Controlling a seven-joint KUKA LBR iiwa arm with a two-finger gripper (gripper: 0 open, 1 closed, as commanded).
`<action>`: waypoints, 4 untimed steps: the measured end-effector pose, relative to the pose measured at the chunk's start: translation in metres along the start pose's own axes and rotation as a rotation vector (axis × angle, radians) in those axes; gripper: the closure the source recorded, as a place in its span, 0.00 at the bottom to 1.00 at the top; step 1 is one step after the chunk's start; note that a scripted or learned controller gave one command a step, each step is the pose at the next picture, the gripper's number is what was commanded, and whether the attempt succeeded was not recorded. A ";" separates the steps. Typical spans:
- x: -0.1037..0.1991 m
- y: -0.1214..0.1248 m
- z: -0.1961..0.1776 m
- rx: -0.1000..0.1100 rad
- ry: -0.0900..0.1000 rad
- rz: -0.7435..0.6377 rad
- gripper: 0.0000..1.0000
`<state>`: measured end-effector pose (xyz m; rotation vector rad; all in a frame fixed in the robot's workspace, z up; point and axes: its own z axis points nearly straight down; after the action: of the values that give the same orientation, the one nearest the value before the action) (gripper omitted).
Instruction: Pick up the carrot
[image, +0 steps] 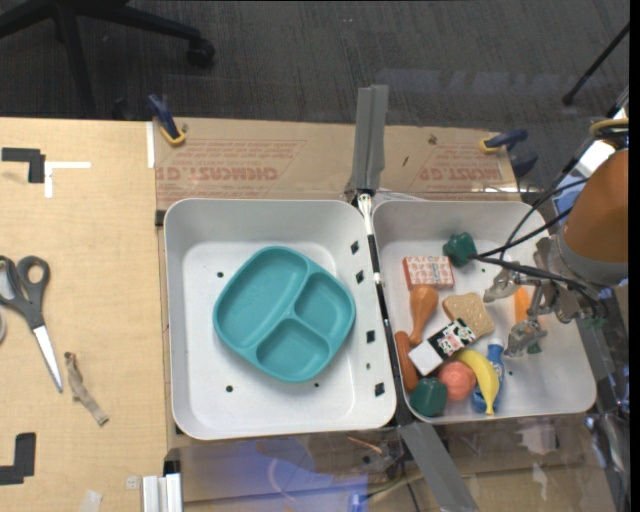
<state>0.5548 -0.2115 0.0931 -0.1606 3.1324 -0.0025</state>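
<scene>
And there was the tabletop (80, 250), pale wood, with a cardboard sheet (260, 160) clamped along its far side. The grey arm (600, 220) reached in from the right, orange band showing, cables trailing across it. Two white bins sat side by side: the left bin (190, 300) carried a teal divided plate (285, 313), set at a tilt near its middle, and the right bin (560, 380) was the busy one.

Out on the wood to the left lay a pair of scissors (35, 310), well apart from everything.

Over the right bin's right half hung the claw (512, 318), low among the toys (the metal parts blurred into each other, so whether it was wide or narrow could not be told). The carrot (521, 303), a small orange piece, showed right at the claw, up against its metal; held or merely beside it, the view did not settle.

To the left of that: a toy drumstick (422, 305), and nearer the front wall a yellow banana (486, 378), both apart from the claw.
</scene>
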 end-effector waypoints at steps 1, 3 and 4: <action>-0.003 0.001 -0.011 0.002 -0.005 -0.005 1.00; -0.011 0.000 -0.287 -0.002 0.003 -0.014 1.00; 0.037 0.067 -0.181 -0.003 0.003 -0.320 1.00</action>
<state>0.5104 -0.1488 0.2742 -0.6590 3.0698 0.0014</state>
